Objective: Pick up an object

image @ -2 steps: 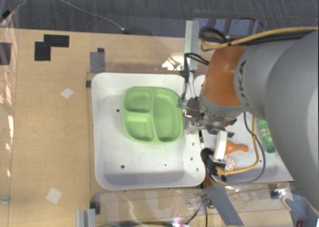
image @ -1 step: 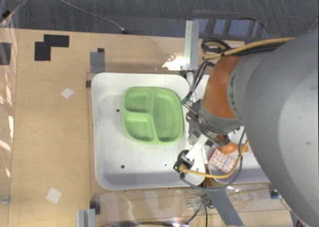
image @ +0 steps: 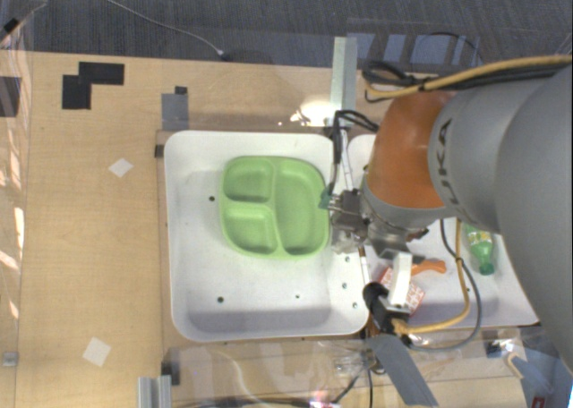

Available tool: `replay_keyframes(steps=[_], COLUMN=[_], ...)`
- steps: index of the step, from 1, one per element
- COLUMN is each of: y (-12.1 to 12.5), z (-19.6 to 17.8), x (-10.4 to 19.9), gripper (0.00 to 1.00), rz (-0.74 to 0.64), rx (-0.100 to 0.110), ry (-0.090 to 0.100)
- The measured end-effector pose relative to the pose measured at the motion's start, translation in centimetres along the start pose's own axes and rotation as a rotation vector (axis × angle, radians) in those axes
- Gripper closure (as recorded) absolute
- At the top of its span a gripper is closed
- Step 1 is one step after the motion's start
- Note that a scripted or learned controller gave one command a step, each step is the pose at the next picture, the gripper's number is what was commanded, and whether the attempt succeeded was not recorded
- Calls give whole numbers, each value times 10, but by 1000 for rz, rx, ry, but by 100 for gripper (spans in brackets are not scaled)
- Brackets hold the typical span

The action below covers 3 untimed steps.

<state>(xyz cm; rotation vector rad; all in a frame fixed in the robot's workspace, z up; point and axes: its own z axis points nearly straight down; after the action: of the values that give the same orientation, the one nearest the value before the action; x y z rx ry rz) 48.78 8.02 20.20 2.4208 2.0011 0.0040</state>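
Green tray: three compartments, in left bin, toward its right edge. Gripper: at tray's right rim; finger state cannot be told. Green bottle: right bin.

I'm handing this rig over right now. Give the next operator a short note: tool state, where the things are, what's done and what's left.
Tool: at the right edge of the left bin, right beside the green divided tray; whether it is open or shut cannot be told, and nothing is seen held.
Things: the green tray lies flat in the left bin. In the right bin, partly hidden by the arm, lie a green item, an orange item and a red-and-white item.
Done: nothing picked up yet.
Left: grasp one object and lift it.
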Motion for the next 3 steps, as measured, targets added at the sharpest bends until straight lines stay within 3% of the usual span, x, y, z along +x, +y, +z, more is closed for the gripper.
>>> replay_keyframes(steps=[1,2,3], y=[-10,-24,-29], z=[-5,16,-178], x=[48,115,153], gripper=[100,100,100], rz=[531,806,1141], rx=[3,4,0], ry=[-1,-3,9])
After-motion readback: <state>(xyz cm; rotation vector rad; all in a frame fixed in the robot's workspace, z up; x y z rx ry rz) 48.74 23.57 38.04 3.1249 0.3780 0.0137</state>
